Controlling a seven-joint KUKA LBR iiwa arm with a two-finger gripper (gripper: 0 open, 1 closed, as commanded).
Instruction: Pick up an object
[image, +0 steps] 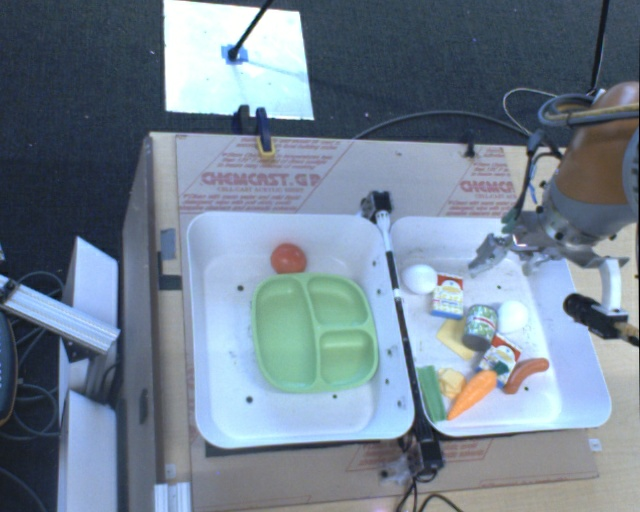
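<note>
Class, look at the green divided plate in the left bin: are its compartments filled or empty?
Empty. The green divided plastic plate lies flat in the left white bin, and all its compartments show bare green. The red ball sits beside it, outside the plate.

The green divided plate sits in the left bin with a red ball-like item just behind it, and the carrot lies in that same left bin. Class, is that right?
Not quite. The green divided plate is in the left bin with the red ball-like item behind it, but the carrot lies in the right bin, near its front edge. The camera view shows this.
</note>
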